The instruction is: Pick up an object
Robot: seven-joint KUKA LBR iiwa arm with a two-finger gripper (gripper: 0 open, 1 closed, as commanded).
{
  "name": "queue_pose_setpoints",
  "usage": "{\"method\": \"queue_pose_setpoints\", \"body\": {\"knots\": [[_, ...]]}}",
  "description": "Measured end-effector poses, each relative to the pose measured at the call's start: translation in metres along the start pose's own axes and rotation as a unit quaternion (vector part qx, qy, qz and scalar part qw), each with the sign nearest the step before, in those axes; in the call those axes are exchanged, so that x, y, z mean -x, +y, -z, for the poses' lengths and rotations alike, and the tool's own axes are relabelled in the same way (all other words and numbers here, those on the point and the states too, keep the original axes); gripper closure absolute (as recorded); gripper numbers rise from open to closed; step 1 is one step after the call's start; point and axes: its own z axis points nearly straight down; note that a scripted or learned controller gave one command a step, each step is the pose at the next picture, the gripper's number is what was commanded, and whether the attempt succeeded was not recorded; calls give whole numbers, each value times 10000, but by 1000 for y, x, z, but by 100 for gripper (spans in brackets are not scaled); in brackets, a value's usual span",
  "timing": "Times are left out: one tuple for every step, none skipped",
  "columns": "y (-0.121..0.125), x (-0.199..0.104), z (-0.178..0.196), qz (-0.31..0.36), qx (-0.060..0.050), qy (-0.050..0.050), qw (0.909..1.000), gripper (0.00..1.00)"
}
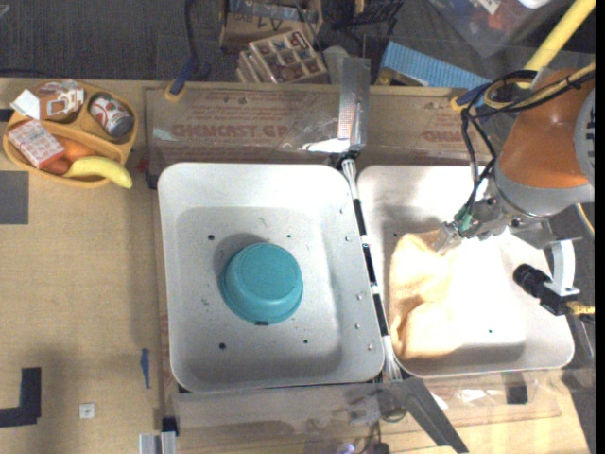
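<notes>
Cloth: a pale yellow cloth (421, 291) lies crumpled in the right bin (539, 343), against that bin's left wall, spreading from about mid-height toward its near left corner.
Gripper: the gripper (452, 235) sits at the cloth's upper right edge, apparently touching or just above a raised fold; glare washes out the tips, so I cannot tell whether they are spread or pressed together, nor whether any fabric is between them.
Arm: the grey arm (544, 159) with its orange band reaches in over the right bin's far right corner, cables trailing from it.
Bowl: a teal bowl (263, 283), upside down, rests near the middle of the left bin (189, 216), well apart from the gripper.
Bench extras: a yellow tray (66, 135) of toy food with a banana sits at the bench's far left corner.
Risk: a grab at the cloth's very edge may catch only a thin fold, which could slip out on lifting; soft fabric may also drag along the left wall instead of rising cleanly.
Stage: judged as the approach or grasp attempt, with the lift not yet done.
</notes>
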Motion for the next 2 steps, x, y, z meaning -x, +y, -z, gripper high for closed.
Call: {"method": "queue_pose_setpoints", "body": {"knots": [[0,0,0,-2,1,-2,10000,0],[21,-4,-74,-119,53,-25,9999,0]]}}
